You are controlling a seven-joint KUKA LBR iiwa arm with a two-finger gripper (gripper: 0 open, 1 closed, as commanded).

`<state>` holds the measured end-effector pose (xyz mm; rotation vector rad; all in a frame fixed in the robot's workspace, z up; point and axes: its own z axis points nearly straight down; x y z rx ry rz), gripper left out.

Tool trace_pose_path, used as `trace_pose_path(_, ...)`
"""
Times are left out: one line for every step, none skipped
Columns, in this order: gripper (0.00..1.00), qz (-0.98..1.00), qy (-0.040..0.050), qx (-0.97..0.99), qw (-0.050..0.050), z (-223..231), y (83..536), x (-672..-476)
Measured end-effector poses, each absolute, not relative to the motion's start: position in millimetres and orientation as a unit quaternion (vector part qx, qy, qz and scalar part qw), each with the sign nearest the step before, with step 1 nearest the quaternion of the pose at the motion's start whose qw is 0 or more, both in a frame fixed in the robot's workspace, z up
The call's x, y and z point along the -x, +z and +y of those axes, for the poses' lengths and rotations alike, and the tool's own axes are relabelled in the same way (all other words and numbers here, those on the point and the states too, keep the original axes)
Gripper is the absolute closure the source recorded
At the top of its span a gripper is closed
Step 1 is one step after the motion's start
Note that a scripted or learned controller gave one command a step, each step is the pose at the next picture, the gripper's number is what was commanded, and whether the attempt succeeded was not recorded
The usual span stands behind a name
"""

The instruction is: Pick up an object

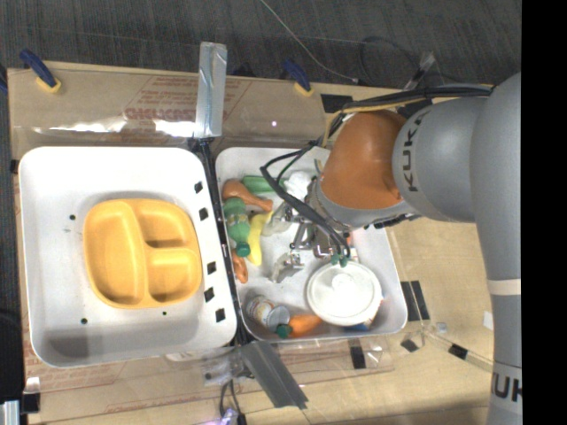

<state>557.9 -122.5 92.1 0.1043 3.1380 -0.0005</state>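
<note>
From the overhead camera we see the arm (443,158) reaching in over the right bin (390,264), its gripper (306,251) low among the clutter there. We cannot tell how the jaws stand; cables and metal parts hide them. Just right and below them sits a white bowl (344,292). Left of them lie a banana (255,237), a green piece (236,211) and a carrot (246,193); below them, a can (264,311) and another carrot (303,325). Well left, in the left bin (44,237), rests a yellow tray (142,251). We judge this the descent-and-grasp step. Next calls for closing on one item, probably near the banana, then lifting straight up.
</note>
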Motion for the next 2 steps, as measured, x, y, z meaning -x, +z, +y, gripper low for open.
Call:
trace_pose_path(0.00, 0.996, 0.0001, -0.091, 0.001, -95.6, 92.6, -571.9)
trace_pose_path(0.00, 1.000, -0.0009, 0.006, 0.003, -137.8, 113.6, -627.1)
